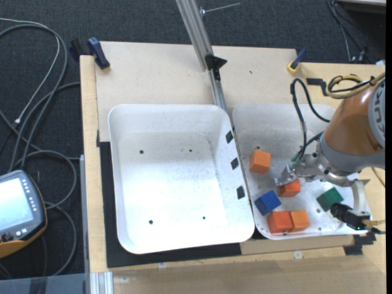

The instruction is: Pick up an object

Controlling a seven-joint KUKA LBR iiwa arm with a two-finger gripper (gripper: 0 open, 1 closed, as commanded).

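The right bin (269, 124) holds several small blocks. An orange cube (260, 161) lies near the bin's left wall. A blue cube (267, 202) sits lower down, with a red-orange cube (280, 221) and an orange cube (299, 219) side by side at the front wall. A green block (331, 198) lies to the right, partly under the arm. My gripper (286, 179) is low in the bin, right at a small red-orange cube (291, 188), which it partly covers. Whether that cube sits inside the gripper is hidden.
The left bin (122, 164) stands beside the right one, their walls touching at the middle. A slanted metal post (196, 26) rises behind the bins. A black cable (298, 112) loops over the right bin's back. A pendant (15, 207) lies at far left.
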